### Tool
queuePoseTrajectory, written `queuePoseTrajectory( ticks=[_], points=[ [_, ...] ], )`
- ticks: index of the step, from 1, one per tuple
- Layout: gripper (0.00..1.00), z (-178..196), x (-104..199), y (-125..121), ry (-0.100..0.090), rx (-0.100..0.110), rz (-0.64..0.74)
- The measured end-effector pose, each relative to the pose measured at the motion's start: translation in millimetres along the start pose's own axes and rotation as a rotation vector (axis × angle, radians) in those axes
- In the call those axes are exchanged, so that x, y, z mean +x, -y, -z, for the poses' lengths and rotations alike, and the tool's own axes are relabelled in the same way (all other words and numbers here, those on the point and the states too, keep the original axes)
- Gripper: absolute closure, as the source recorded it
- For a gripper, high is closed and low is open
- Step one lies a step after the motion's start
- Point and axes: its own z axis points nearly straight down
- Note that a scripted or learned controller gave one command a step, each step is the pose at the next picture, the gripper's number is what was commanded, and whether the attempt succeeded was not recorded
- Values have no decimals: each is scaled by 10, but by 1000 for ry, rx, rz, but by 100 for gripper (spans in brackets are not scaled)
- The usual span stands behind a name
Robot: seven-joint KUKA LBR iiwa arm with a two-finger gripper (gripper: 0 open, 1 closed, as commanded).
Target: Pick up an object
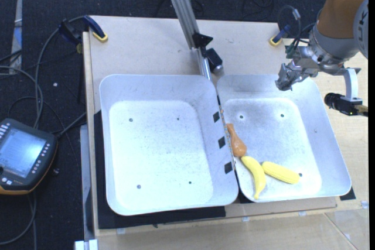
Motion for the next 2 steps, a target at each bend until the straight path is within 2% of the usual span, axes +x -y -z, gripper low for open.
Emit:
queuePoseTrajectory(
  ticks=[1,2],
  points=[
    [100,66,499,-74,-1,0,1],
    [100,80,1120,-82,-1,1,2]
  ],
)
